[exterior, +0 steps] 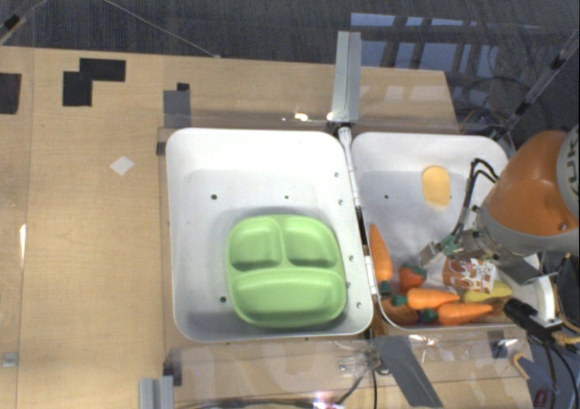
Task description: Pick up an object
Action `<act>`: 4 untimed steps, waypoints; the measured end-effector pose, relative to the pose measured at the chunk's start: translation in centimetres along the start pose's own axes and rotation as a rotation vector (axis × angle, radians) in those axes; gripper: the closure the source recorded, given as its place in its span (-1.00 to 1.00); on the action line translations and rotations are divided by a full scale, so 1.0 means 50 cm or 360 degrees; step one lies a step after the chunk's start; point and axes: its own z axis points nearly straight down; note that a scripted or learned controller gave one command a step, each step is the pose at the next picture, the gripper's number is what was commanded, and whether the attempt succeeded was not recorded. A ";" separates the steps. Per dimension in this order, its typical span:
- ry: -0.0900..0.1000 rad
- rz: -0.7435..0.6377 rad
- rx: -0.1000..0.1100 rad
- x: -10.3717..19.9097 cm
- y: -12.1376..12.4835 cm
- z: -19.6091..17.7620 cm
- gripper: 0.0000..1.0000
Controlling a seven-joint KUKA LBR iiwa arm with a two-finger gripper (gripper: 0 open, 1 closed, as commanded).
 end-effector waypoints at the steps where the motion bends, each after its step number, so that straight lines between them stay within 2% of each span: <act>1: 0.0000 -0.0139 -0.0003 0.069 0.014 -0.001 -1.00; 2: 0.0025 -0.0327 0.0030 0.003 0.029 -0.052 -1.00; 3: 0.0023 -0.0195 0.0013 -0.060 -0.015 0.004 -1.00; 4: 0.0015 -0.0289 0.0003 0.056 0.099 0.003 -1.00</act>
